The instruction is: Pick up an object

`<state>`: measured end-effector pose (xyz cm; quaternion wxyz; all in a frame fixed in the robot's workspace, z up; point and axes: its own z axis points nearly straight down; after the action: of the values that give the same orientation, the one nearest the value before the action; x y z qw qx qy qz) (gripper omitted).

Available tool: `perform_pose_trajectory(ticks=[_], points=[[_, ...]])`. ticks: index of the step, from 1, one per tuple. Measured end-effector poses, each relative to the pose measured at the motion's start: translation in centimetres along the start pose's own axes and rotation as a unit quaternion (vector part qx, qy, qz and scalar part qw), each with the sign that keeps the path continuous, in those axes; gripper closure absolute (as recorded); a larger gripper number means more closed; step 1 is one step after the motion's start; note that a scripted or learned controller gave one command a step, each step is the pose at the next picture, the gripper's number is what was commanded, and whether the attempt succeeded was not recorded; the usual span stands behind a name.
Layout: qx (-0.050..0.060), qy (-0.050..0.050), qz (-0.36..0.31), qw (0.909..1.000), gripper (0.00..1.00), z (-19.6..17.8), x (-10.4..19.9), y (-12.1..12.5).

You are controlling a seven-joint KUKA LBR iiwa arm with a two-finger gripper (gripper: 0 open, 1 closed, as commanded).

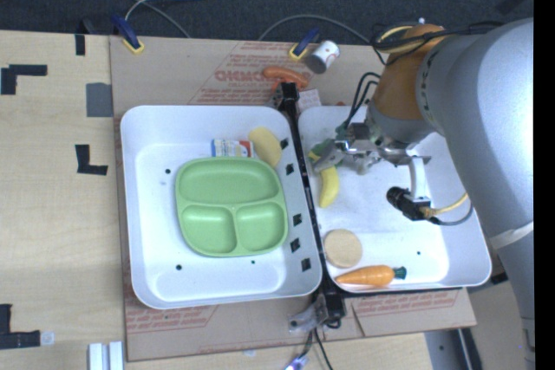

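Observation:
In the right bin (pixel 434 260) lie a yellow banana (pixel 329 186), a round tan biscuit (pixel 342 248) and an orange carrot (pixel 368 275) along the front wall. My gripper (pixel 334 152) hangs low over the bin's left side, right at the banana's upper end. The wrist and the grey arm with its orange band cover the bin's back right part. I see nothing lifted off the bin floor.
The left bin (pixel 147 186) holds a green divided plate (pixel 231 206), a small printed box (pixel 231 148) and a pale yellow fruit (pixel 266 145) behind it. The divider between the bins runs just left of the banana. A black cable loops near the bin's right wall (pixel 416 204).

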<state>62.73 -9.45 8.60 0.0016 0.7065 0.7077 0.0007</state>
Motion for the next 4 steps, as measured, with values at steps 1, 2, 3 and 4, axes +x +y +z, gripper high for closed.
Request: perform_pose_trajectory(ticks=[1,2,3,4], points=[[0.001,0.000,0.000,1.0000,0.00,0.1,-0.1,4.2],[0.001,0.000,0.000,1.0000,0.00,0.1,-0.3,3.9],[0.000,0.000,0.000,1.0000,0.00,0.0,-0.8,1.5],[0.000,-0.001,0.001,1.0000,0.00,0.0,-0.7,0.9]])
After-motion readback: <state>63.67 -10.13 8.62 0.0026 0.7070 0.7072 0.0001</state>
